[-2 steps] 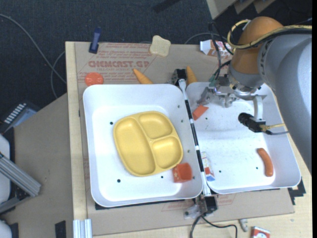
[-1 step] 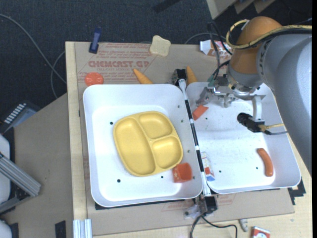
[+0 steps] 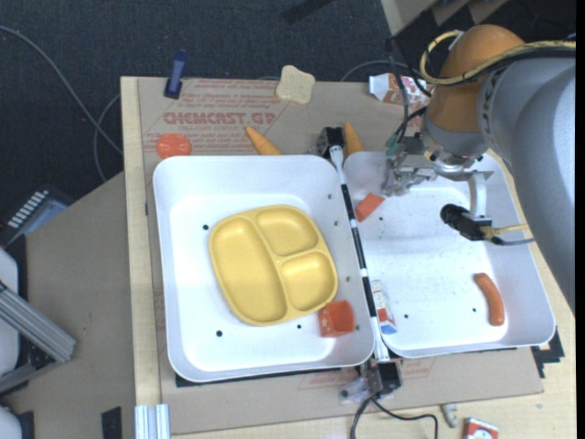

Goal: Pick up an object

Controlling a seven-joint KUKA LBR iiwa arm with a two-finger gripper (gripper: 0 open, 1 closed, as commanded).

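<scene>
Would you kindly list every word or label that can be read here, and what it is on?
"CHEMCAST GP": large red print on the cardboard sheet under the left bin.
Smaller red line above it: too small to read.
White-and-red packet beyond the right bin: print blurred.
Small tube between the bins: print too small.

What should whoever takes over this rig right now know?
Gripper: low in the far left corner of the right bin; whether it is open or shut can't be read, and nothing is visibly held.
Things: orange wedge just beside the gripper, sausage near that bin's right side; red block and yellow divided plate in the left bin.
Done: no pick yet.
Left: grasp and lift one object; the wedge is probably the closest.
</scene>
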